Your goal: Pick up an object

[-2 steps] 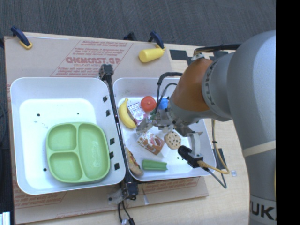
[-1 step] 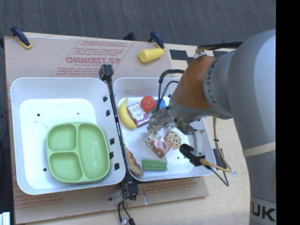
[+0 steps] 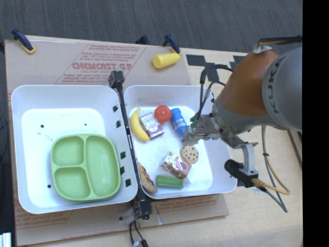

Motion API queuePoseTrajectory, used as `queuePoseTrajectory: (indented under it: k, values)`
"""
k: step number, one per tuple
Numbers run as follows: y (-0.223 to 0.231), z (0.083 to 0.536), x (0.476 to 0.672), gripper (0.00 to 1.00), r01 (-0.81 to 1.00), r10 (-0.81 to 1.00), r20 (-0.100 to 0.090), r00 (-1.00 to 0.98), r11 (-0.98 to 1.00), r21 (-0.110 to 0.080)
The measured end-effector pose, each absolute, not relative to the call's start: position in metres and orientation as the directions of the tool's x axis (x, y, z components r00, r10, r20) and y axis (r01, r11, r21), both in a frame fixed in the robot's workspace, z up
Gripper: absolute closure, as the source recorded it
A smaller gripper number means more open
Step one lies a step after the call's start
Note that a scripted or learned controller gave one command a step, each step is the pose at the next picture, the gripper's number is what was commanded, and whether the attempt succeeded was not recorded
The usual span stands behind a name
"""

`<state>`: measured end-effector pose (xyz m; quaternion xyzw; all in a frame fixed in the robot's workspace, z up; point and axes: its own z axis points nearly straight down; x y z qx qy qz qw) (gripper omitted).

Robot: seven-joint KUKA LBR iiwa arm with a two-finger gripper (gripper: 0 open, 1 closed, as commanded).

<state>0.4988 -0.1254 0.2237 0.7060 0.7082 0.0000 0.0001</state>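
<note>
Bench (image 3: 257, 210) carries 2 shallow white bins side by side. Left bin (image 3: 31, 102) holds 1 green divided plate (image 3: 85, 167) near its front edge. Right bin (image 3: 205, 181) holds the loose items: a banana (image 3: 136, 126) along its left wall, a small carton (image 3: 150, 125) touching the banana, a red ball (image 3: 163, 113) just beside the carton toward the back edge, a blue bottle (image 3: 178, 120) right of the ball, a cookie (image 3: 189, 154) near the middle, a snack packet (image 3: 176, 164) just left of the cookie, a green block (image 3: 169, 181) at the front edge, and a bread piece (image 3: 145, 178) in the front left corner.

Arm (image 3: 257, 86) reaches over the right edge of the right bin. Gripper (image 3: 191, 136) sits low between the blue bottle and the cookie; finger spacing cannot be told, and no item is seen between them.

A yellow object (image 3: 165, 60) lies on the cardboard (image 3: 77, 60) behind the bins.
</note>
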Motion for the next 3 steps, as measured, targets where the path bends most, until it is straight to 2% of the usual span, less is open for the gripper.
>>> queuePoseTrajectory:
  k: [1,2,3]
  values:
    - [-0.125,0.223,0.499,0.00,1.000,1.000,0.000,-0.004,0.004,-0.001]
    - [-0.137,0.093,0.477,0.00,1.000,1.000,0.000,-0.007,0.007,0.001]
    - [-0.137,0.103,0.478,1.00,1.000,1.000,-0.001,-0.013,0.013,-0.001]
